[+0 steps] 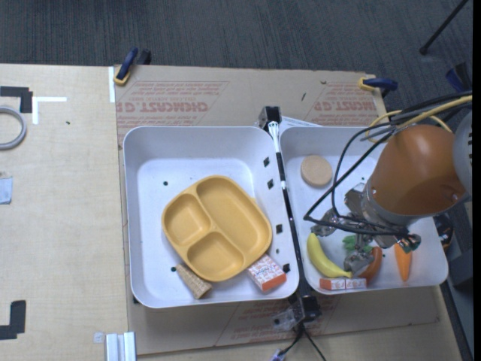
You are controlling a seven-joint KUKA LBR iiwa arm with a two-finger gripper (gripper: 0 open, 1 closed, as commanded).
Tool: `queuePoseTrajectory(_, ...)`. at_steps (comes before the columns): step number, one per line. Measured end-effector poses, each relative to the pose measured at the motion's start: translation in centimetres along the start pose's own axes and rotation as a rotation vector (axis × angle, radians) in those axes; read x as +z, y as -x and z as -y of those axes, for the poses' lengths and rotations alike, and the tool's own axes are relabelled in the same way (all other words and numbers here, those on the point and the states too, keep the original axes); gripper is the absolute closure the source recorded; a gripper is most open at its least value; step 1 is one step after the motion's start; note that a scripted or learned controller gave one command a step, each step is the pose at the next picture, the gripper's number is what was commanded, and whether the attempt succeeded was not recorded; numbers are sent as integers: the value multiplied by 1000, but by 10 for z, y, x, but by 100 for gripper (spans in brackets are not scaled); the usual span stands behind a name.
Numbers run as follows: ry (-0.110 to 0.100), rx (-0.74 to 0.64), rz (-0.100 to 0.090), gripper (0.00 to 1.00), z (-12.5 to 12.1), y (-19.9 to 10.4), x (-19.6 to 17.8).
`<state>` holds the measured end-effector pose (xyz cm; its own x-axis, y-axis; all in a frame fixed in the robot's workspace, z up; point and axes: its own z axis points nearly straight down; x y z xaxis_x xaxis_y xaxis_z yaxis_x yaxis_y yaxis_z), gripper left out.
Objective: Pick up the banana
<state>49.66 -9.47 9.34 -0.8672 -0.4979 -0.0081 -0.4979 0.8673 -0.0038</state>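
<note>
Banana (pixel 323 256) lies in the right bin (pixel 294 201), near its front-left corner, curved, yellow, one end toward the bin's front edge. Judged light, smooth-skinned, toy-like and probably stiff; the curve could let it roll or slip out of a pinch. Best hold looks like across the thick middle, fingers spanning the short width, not at the tapered ends.

Left to right:
- Left bin (pixel 139 224): yellow three-compartment plate (pixel 216 228); a brown block (pixel 193 280) at its front-left edge; a small red-and-white carton (pixel 266 274) at its front-right edge, print too small to read.
- Cardboard sheet (pixel 225 95) under both bins carries red printed lettering, upside down in this view; reads roughly "CHEMCAST GP", not certain.
- Right bin: tan round disc (pixel 316 171) toward the back; flat red-and-white packet (pixel 342 283) touching the banana's front end, text unreadable; orange carrot (pixel 404 264) toward the right.

Gripper (pixel 359 248) sits low, just right of the banana, amid small items; arm and cables cover it, so cannot tell whether it is apart or together. Banana not seen between fingers.
</note>
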Motion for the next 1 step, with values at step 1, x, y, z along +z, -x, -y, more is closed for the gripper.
queuePoseTrajectory(1, 0, 0, 0, 0, 0, 0, 0)
